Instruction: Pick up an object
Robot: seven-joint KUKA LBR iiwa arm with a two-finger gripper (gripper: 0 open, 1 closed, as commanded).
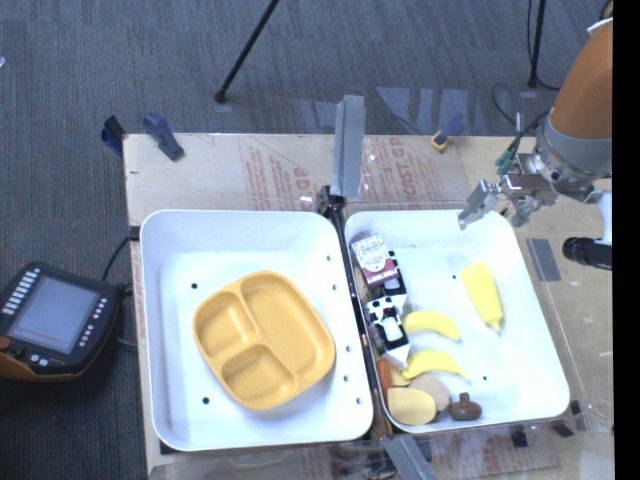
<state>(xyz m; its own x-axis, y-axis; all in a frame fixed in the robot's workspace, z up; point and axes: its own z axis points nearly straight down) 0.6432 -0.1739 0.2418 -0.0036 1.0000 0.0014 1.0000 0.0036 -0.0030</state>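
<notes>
The gripper hangs over the far right corner of the right bin, its two fingers parted and nothing between them. Nearest below the jaws lies a yellow corn cob, well apart from them. Further toward the camera and left sit two bananas, then a tan slice and a small brown piece. Left of the jaws, along the bin's wall, stands a small carton. Beyond, the left bin holds a yellow divided plate.
</notes>
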